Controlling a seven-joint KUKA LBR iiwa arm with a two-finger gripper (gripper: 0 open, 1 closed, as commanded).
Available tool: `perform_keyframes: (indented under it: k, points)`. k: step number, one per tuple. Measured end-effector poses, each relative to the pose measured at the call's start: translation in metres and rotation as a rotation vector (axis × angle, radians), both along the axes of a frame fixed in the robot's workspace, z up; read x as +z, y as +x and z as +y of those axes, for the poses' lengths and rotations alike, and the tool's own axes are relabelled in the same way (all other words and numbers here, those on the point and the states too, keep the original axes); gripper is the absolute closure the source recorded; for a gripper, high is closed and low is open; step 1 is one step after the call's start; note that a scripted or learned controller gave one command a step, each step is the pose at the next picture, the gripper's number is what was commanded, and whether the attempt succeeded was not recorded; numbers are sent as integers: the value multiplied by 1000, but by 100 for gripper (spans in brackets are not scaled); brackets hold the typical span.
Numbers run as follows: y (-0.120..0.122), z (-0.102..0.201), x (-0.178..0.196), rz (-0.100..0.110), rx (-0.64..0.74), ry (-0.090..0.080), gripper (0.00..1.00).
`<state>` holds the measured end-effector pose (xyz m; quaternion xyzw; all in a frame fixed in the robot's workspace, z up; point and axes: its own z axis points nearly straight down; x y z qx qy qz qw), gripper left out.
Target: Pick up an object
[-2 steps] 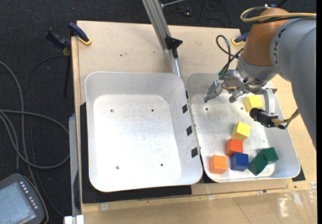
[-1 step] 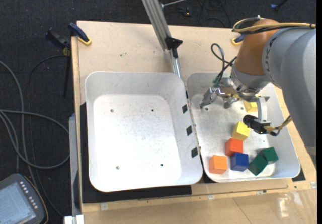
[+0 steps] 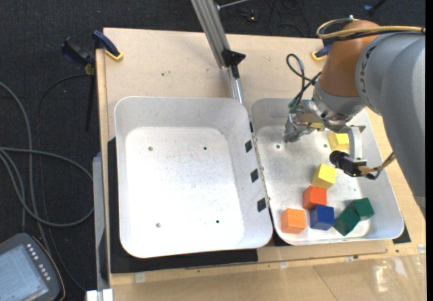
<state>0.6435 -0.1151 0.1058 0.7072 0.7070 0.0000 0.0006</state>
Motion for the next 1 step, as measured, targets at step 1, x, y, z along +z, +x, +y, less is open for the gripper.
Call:
perform_keyframes:
  k: [1]
  points:
    - [5,9,49,-6,3,0,100]
